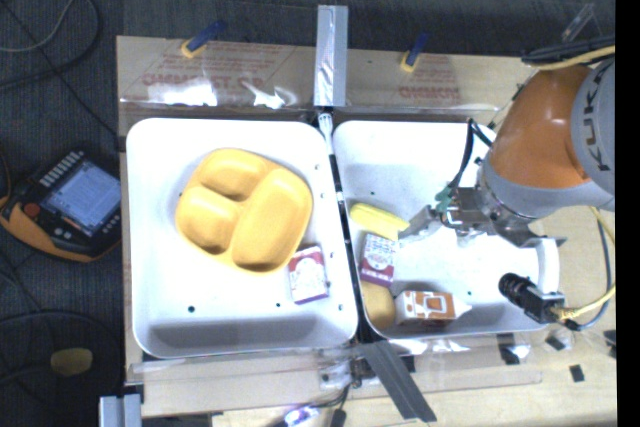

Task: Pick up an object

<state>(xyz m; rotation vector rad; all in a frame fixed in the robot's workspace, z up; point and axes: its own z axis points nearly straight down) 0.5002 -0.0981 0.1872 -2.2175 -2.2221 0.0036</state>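
A handheld control pendant (68,210) with a lit blue screen is lying on the dark carpet at the far left, clear of the bench. Thin cables (60,10) are trailing across the carpet above it.

The left bin (150,315) is holding two items. A large yellow object (243,207), rounded and lobed, is sitting in the middle of the bin, towards its far side. A small carton (308,275) with a red and white label is lying just beside the yellow object's near right edge, close to the wall shared with the neighbouring bin.

A grey metallic strip (331,55) is running along the divide between the bins at the far side, and clear plastic sheeting (220,75) is covering the board behind them, with a blue and yellow clip (202,38) on the left portion and another clip (413,55) on the right.

The right bin (400,145) is holding a cluster of items along its left and near sides. A yellow item (372,216) is lying by the left wall. A small packet (379,257) with a red and white print is lying just in front of it, touching or overlapping it. A brown and white carton (426,306) is lying near the front wall, beside a tan rounded item (376,303) at the near left corner.

The gripper (425,221) is reaching over the right bin from the right, its tip just beside the yellow item. Whether the tip is touching that item cannot be told, and nothing is visibly held.
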